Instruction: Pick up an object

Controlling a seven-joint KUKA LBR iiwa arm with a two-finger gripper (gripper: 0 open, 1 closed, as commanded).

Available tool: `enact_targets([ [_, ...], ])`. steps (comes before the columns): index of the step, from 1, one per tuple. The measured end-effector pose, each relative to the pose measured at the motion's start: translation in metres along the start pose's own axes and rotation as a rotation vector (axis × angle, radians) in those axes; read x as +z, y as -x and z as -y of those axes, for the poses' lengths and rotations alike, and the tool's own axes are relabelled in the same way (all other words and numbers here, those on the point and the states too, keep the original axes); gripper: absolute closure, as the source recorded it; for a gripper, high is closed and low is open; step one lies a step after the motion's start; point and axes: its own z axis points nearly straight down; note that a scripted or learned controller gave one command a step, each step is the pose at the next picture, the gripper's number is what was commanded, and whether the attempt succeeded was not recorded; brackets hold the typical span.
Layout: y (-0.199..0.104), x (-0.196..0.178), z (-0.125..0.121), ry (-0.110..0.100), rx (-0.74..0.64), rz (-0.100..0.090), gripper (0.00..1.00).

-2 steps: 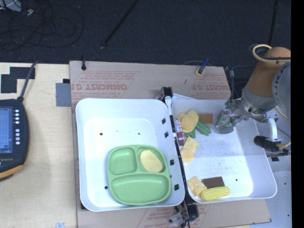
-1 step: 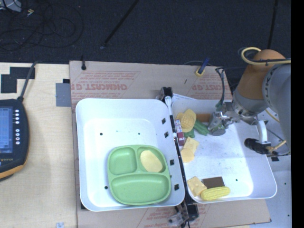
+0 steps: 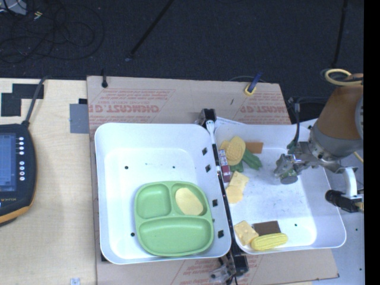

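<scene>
My gripper (image 3: pixel 287 172) hangs over the right bin (image 3: pixel 320 233), above bare white floor in its upper middle part. To its left lie a yellow corn cob (image 3: pixel 236 149), a green leafy piece (image 3: pixel 252 161) and a small orange-brown block (image 3: pixel 255 147). A pale yellow wedge (image 3: pixel 236 187) lies lower, beside the divider. Along the bin's front edge sit a yellow chunk (image 3: pixel 244 232), a dark brown block (image 3: pixel 266 227) and a second corn cob (image 3: pixel 269 241). None of these things touches the gripper.
The left bin (image 3: pixel 119 153) holds a green divided plate (image 3: pixel 172 233) with a yellow piece (image 3: pixel 189 202) in its upper right compartment. A teach pendant (image 3: pixel 13 168) lies on the bench at far left. Black clips run along the divider (image 3: pixel 215 177) between the bins.
</scene>
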Motion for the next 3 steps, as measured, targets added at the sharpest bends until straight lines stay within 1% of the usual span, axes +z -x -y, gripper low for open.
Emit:
enact_targets([
  [1,-0.046,0.041,-0.040,0.006,-0.006,0.001,1.00],
  [2,-0.074,-0.034,0.010,0.003,-0.003,-0.002,1.00],
  [3,-0.129,-0.101,0.025,0.005,-0.006,-0.002,1.00],
])
